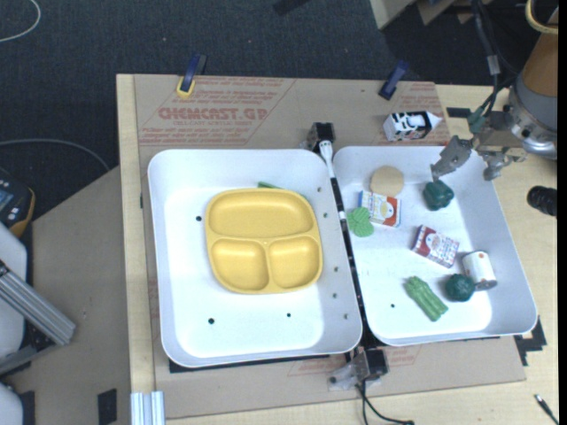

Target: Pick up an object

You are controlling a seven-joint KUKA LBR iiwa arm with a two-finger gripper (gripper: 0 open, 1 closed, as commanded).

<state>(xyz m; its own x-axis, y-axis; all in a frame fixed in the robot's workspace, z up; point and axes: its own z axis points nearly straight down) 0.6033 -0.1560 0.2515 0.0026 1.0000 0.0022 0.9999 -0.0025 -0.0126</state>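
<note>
A dark green lump (438, 194) lies near the far edge of the right bin (512, 264), with nothing gripping it. The claw (469, 159) hangs just above and beyond it, fingers spread apart and empty. Nearby lie a tan disc (387, 181), two red-and-white packets (383, 209) (435, 245) and a green pickle (425, 297). A yellow divided tray (263, 239) fills the left bin (177, 308).

Probably a robotics lab: clamped cardboard bench (221, 104) (cables (381, 405) trailing), dark carpet (133, 16).
</note>
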